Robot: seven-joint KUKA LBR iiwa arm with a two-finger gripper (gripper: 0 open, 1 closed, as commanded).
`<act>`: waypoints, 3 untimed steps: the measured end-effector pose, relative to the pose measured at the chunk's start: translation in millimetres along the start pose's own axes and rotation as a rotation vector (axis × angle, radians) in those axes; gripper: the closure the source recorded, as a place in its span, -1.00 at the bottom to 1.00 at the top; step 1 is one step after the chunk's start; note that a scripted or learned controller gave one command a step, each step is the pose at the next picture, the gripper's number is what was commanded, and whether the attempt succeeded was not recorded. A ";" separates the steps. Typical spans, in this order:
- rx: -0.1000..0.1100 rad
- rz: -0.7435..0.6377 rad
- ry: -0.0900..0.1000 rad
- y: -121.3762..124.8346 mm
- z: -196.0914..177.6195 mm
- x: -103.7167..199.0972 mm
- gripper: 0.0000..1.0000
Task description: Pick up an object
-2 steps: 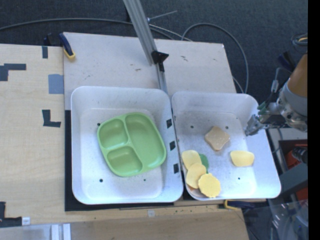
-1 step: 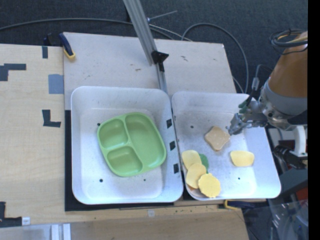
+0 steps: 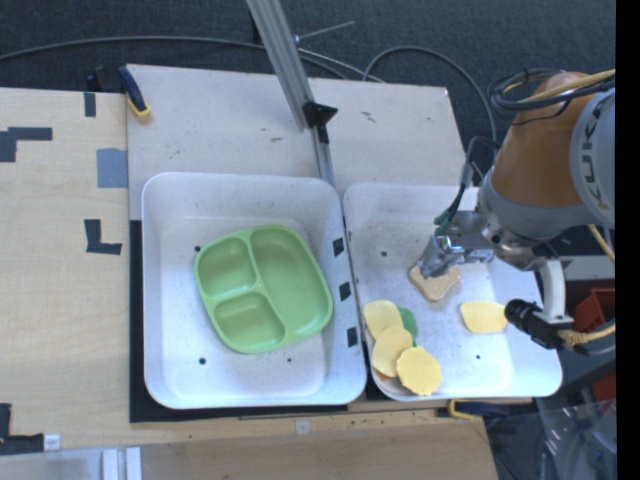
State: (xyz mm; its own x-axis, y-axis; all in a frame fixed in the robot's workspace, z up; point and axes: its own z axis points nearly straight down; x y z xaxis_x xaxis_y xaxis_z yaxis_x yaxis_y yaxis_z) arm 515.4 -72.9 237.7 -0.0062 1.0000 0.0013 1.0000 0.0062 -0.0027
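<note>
- Left white bin (image 3: 170, 268), holding a green three-compartment plate (image 3: 263, 289), tilted.
- Metal pole (image 3: 285, 53), slanting down to the seam between the bins.
- Blue and yellow clamp (image 3: 133, 92) at the bench's far left corner.
- Black cables (image 3: 400, 60) on the dark floor.

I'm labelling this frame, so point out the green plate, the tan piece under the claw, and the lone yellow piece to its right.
Green plate (image 3: 290, 293), camera view, on its large compartment.
Tan piece (image 3: 438, 287), camera view, on its lower visible part.
Yellow piece (image 3: 483, 317), camera view, on its middle.
</note>
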 end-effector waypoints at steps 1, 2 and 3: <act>0.001 0.001 0.000 -9.4 9.2 46.3 1.00; 0.001 -0.002 0.000 -12.1 17.0 108.2 1.00; -0.001 -0.002 0.000 -16.2 4.9 156.0 1.00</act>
